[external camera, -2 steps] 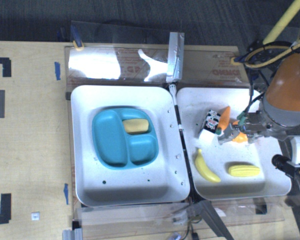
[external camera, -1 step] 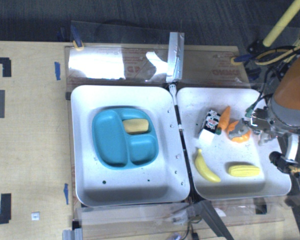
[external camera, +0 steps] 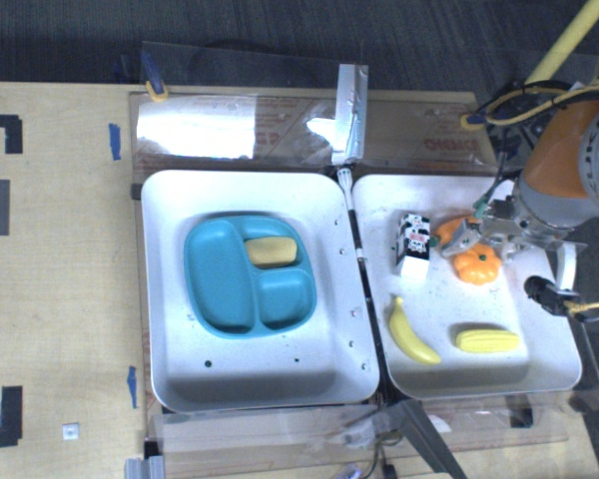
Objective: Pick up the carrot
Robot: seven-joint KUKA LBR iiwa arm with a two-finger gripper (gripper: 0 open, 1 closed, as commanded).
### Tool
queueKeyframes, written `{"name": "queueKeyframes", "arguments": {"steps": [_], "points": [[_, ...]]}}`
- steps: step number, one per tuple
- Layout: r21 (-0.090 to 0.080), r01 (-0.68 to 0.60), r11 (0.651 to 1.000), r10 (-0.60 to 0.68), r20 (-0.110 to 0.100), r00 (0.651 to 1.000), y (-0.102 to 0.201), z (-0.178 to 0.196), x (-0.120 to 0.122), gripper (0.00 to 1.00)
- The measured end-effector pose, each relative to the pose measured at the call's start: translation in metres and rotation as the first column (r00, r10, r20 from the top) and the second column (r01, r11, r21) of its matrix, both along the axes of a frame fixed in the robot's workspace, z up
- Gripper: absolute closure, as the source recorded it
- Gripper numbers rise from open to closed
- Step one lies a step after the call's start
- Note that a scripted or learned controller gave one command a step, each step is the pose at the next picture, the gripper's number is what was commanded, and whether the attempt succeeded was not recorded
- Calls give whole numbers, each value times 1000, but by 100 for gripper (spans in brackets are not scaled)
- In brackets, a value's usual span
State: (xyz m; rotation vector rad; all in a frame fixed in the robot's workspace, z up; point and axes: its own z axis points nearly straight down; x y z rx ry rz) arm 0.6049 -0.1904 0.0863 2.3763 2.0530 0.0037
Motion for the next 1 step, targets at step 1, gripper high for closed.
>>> {"name": "queueKeyframes", "arguments": {"steps": [1], "points": [[-2, -2, 1000, 2, 4, 1000, 1, 11, 2, 100]]}}
